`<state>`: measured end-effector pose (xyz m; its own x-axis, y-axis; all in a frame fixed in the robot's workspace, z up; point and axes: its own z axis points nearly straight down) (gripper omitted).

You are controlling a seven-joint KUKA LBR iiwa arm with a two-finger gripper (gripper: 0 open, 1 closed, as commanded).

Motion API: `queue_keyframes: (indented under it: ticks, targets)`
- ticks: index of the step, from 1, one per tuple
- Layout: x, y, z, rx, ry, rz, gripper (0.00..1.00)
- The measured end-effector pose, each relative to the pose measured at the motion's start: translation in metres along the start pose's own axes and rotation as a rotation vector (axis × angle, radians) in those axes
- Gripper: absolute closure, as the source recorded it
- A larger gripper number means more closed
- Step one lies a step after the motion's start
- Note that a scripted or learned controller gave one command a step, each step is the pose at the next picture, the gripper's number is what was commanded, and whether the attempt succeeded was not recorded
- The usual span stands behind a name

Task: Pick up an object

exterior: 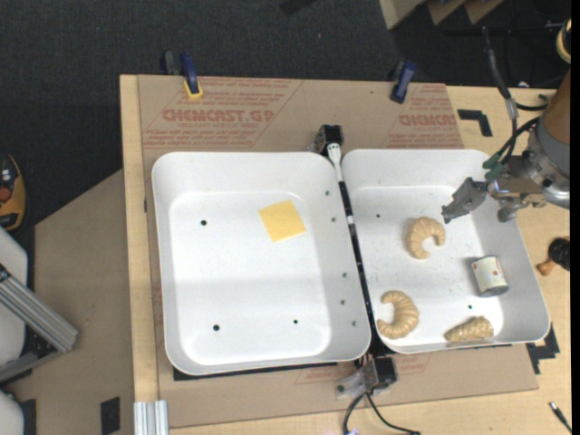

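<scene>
Though curled, croissant (425,236) opening rightward.

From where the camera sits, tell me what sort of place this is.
Probably a robot grasping test bench in a lab: two white bins clamped on a protective-papered board, toy croissants and a yellow cheese slice as props, and the gripper over the right bin.

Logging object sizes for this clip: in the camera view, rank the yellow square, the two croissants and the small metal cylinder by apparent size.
1. Lower croissant and upper croissant: too alike to separate.
2. Yellow square: close to the croissants in spread, though flat, so this placing is unsure.
3. Metal cylinder: clearly smallest.
</scene>
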<state>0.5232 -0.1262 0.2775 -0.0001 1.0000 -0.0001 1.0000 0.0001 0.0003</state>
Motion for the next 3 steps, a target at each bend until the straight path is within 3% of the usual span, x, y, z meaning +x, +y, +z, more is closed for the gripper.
queue_keyframes:
  ticks: [1, 2, 3]
  targets:
    - [0.000, 0.001, -0.011, -0.003, -0.001, -0.001, 1.00]
    - [0.055, 0.009, 0.040, 0.006, 0.003, -0.004, 1.00]
    - [0.071, 0.033, -0.154, -0.023, -0.002, -0.004, 1.00]
